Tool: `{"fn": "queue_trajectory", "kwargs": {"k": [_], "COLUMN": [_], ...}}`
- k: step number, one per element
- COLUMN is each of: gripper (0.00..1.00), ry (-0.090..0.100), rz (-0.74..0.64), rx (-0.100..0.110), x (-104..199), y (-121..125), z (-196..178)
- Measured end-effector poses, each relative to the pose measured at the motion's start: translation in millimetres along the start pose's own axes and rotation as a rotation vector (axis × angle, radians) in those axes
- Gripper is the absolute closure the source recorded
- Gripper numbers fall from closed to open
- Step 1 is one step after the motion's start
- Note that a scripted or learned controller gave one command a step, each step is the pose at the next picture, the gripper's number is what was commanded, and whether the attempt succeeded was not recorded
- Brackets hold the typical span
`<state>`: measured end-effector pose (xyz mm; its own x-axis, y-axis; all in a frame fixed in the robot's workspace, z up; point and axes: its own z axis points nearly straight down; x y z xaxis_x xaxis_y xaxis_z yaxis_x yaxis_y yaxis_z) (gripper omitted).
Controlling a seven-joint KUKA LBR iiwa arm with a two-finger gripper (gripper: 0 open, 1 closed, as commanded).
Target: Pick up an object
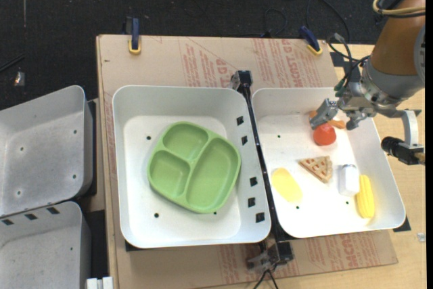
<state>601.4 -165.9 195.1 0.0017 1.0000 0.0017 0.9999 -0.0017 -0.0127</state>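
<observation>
The right bin holds a red tomato-like ball, a brown triangular wedge, a pale yellow oval piece, a small white block and a yellow corn cob. My gripper hangs over the bin's far part, just above and right of the red ball. It is open, and nothing sits between its fingers. A small orange piece peeks out beside the left finger.
The left bin carries a green divided plate. A black divider separates the two bins. Grey trays lie off the bench to the left. Clamps hold the board's far edge.
</observation>
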Motion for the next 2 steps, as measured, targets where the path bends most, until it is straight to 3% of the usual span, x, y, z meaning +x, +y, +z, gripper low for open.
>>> {"fn": "queue_trajectory", "kwargs": {"k": [1, 2], "gripper": [0.0, 0.0], "ry": [-0.002, -0.001], "rz": [-0.002, -0.001], "rx": [-0.012, -0.007], "x": [0.2, 0.8], "y": [3.0, -0.2], "z": [-7.2, 56.9]}}
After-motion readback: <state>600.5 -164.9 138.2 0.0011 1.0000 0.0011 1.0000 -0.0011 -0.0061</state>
